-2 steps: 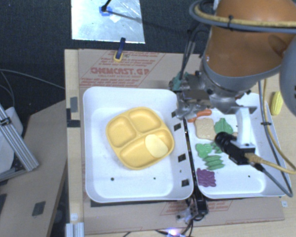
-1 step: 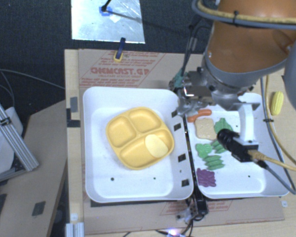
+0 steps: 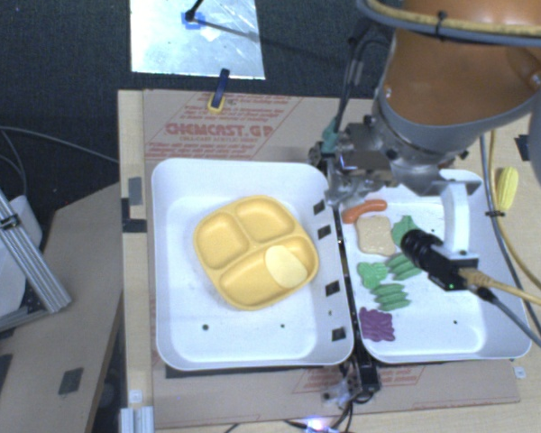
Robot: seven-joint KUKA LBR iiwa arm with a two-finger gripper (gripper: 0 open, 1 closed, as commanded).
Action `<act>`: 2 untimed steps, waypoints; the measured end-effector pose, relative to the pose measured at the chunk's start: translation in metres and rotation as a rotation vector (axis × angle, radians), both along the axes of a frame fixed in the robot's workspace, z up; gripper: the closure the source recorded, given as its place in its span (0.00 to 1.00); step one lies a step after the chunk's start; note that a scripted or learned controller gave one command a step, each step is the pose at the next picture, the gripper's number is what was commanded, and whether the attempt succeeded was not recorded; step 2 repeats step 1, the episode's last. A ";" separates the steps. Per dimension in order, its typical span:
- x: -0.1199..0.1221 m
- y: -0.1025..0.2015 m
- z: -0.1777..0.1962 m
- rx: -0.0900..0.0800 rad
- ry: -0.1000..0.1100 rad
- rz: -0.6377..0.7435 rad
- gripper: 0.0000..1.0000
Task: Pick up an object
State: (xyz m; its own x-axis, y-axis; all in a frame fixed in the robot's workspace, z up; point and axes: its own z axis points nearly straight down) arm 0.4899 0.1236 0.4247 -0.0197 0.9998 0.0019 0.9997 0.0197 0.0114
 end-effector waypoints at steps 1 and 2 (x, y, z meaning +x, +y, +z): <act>0.001 0.000 0.011 0.000 -0.002 0.004 1.00; 0.001 0.000 0.011 0.000 -0.002 0.004 1.00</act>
